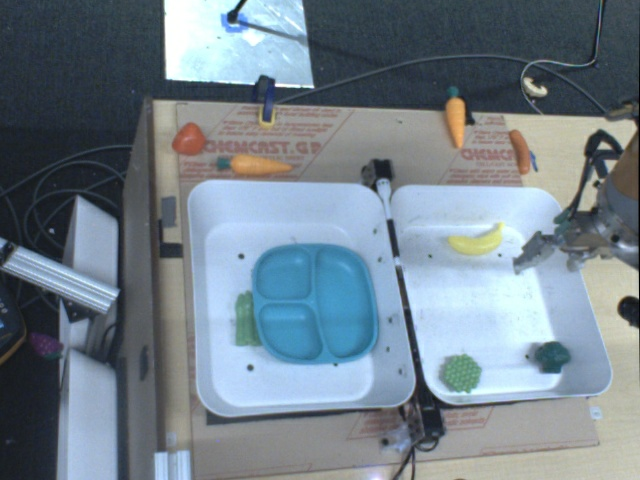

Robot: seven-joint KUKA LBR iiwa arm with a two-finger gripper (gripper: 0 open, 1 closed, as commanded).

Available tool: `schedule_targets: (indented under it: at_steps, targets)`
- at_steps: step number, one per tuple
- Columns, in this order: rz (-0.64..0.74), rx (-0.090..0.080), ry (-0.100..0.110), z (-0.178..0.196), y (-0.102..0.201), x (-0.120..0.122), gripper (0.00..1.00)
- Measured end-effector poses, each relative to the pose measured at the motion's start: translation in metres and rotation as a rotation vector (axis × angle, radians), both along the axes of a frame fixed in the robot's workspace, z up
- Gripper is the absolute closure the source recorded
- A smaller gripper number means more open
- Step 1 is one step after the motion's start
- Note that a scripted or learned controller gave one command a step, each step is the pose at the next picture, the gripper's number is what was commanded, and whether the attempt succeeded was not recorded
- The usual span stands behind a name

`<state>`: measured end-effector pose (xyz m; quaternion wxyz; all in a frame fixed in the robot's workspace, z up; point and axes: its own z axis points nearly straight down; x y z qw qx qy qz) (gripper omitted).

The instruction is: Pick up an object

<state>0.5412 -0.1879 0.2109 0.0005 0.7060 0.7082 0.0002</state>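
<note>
- Dark carpet with trailing cables surrounded a cardboard-topped bench [300,146] that carried two white bins side by side.
- Within the left bin [215,208] lay a blue divided plate [314,302], with a green object [245,320] touching its left edge.
- Inside the right bin [575,313] a yellow banana [476,240] lay near the far wall, a green textured ball [461,372] sat by the near wall, and a dark teal object [550,356] rested in the near right corner.
- Over that bin's right rim hung the gripper [545,250], just right of the banana and apart from it; I could not tell how its pincer stood, and nothing was seen in it.
- On the cardboard behind the bins lay carrots [258,165] and a red object [188,139].
</note>
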Motion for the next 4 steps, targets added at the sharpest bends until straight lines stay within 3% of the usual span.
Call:
schedule_targets:
  at_steps: [1, 2, 3, 4]
  targets:
    - [0.001, 0.001, 0.002, -0.078, 0.020, 0.063, 0.00]
    - [0.002, 0.000, 0.000, -0.116, 0.049, 0.128, 0.00]
    - [-0.001, 0.000, 0.001, -0.127, 0.044, 0.113, 0.00]
    - [0.003, -0.002, -0.003, -0.115, 0.044, 0.115, 1.00]
